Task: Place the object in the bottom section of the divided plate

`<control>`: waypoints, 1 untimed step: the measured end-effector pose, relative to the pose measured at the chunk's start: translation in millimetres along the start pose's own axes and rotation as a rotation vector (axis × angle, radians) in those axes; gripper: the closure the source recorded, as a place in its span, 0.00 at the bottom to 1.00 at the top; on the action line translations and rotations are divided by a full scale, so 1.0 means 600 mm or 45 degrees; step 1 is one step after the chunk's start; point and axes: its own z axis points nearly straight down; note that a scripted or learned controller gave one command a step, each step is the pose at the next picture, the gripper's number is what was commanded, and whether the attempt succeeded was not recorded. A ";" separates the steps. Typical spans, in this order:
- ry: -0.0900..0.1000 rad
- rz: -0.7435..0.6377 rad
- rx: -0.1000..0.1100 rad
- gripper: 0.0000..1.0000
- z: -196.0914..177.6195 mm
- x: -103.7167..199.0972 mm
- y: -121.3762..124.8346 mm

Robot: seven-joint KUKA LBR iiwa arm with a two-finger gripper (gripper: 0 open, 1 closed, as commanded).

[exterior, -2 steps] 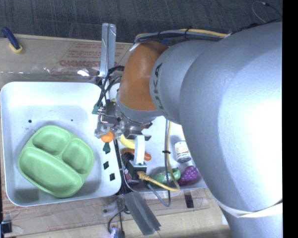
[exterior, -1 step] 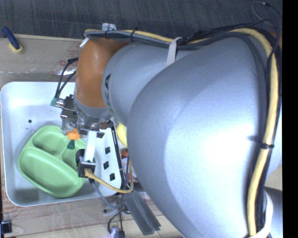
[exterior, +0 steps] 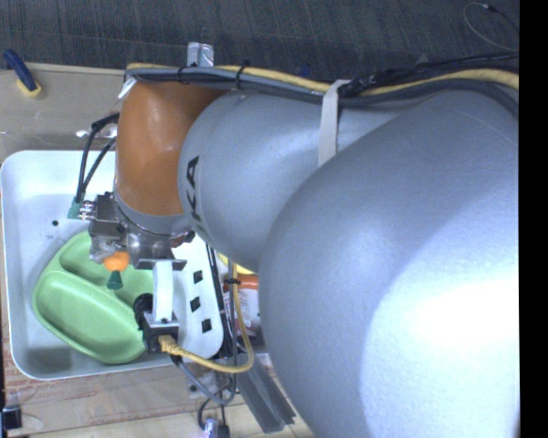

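Gripper (exterior: pixel 119 267) hangs low over the green plate (exterior: pixel 82 313) in the left bin (exterior: pixel 23 176), an orange object (exterior: pixel 116 262) at its tip; grasp cannot be told; the plate's bottom section lies toward the bin's near edge.

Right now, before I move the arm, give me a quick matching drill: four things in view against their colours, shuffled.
Things:
1. divided plate
2. bin
3. band above the wrist
4. clamp at the bench's far-left corner

Colours:
A. white
B. blue
C. green
D. orange

Pairs: 1-C, 2-A, 3-D, 4-B
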 end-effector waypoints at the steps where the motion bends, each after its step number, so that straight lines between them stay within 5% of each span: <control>1: -0.001 0.350 0.002 1.00 0.024 0.000 0.061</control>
